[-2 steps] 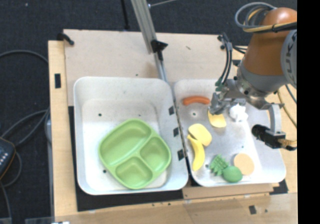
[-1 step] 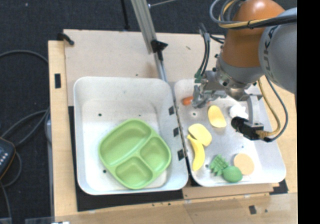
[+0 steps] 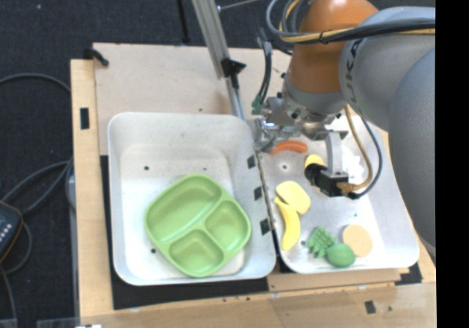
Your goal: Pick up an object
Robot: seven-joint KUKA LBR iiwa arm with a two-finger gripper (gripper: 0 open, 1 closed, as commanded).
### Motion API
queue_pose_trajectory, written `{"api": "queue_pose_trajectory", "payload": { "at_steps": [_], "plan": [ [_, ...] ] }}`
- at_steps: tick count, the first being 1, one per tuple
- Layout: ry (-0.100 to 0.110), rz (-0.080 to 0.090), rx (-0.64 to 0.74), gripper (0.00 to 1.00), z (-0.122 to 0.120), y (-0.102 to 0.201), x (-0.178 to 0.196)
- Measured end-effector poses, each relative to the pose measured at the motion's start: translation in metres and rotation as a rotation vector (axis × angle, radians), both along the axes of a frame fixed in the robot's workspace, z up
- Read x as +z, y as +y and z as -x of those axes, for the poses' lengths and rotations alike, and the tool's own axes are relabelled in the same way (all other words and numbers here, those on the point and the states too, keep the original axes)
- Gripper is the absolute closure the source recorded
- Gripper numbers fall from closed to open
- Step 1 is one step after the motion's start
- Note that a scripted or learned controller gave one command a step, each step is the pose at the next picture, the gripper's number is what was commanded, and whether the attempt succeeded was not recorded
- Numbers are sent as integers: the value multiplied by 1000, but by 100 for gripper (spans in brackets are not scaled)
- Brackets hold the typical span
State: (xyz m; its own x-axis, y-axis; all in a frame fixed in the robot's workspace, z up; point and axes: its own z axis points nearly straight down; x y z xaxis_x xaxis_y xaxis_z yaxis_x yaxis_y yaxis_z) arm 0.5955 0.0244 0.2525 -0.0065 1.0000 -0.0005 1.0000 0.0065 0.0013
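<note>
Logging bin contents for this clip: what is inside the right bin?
In the right bin: an orange piece, a yellow slice, a banana, a green toy and a tan disc. The arm covers the bin's far end.

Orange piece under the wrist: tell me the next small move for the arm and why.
Probably a short straight descent onto the orange piece. The gripper sits at the top of the right bin, nearly over that piece, while the banana and green toy lie farther off. Nothing can be seen held.
</note>
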Motion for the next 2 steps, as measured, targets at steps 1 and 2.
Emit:
{"api": "queue_pose_trajectory", "payload": {
  "at_steps": [1, 2],
  "plan": [
    [0, -1, -2, 100, -18, 42, 6],
    [1, 2, -2, 0, -18, 40, 6]
  ]
}}
